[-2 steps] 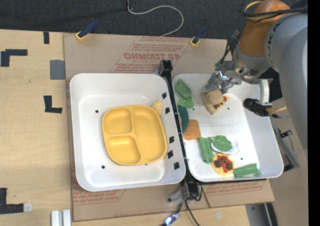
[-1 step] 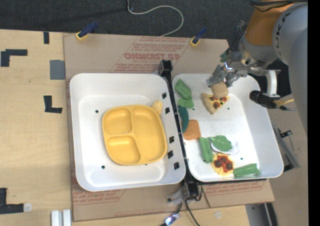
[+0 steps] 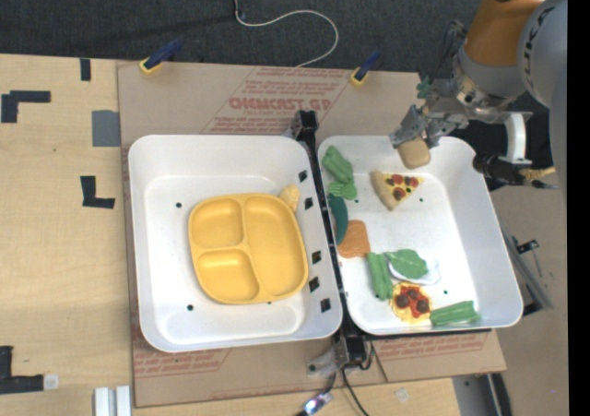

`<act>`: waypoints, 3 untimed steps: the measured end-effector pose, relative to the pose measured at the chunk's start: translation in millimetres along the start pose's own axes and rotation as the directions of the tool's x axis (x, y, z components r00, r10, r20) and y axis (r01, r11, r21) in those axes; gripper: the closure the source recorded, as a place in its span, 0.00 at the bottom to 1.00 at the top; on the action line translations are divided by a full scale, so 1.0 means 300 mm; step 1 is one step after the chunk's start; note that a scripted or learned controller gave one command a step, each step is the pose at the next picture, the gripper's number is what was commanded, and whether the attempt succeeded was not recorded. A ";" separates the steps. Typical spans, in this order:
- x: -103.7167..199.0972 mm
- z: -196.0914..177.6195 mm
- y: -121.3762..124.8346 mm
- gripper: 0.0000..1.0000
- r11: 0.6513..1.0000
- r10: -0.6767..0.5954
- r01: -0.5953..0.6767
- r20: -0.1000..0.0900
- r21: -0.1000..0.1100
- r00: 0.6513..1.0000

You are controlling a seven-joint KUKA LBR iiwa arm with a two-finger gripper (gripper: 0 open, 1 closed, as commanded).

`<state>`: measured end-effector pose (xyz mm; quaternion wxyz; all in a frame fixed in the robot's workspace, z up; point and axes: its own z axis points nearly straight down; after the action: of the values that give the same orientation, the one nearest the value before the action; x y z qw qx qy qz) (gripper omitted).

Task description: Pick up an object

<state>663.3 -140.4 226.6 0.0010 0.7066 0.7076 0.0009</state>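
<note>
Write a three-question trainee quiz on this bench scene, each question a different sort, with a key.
1. True or false: the yellow divided plate lies in the left bin.
2. Multiple choice: the gripper holds between its fingers
A. a green pepper
B. a tan, rounded piece
C. a pizza slice
3. Fill the blank: the pizza slice nearest the gripper lies in the ____ bin.

Key
1. True.
2. B; the piece hangs above the far edge of the right bin.
3. Right.
</note>
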 end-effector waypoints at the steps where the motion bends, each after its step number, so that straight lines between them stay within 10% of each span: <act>1: 0.115 -0.027 -0.140 1.00 1.000 -0.001 0.001 -0.001 0.006 1.000; 2: 0.274 0.003 -0.271 1.00 1.000 -0.003 0.003 -0.001 0.008 1.000; 3: 0.224 -0.015 -0.230 1.00 1.000 0.001 -0.001 0.000 0.003 1.000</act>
<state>594.3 -73.3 230.8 -0.0002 0.7068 0.7074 -0.0003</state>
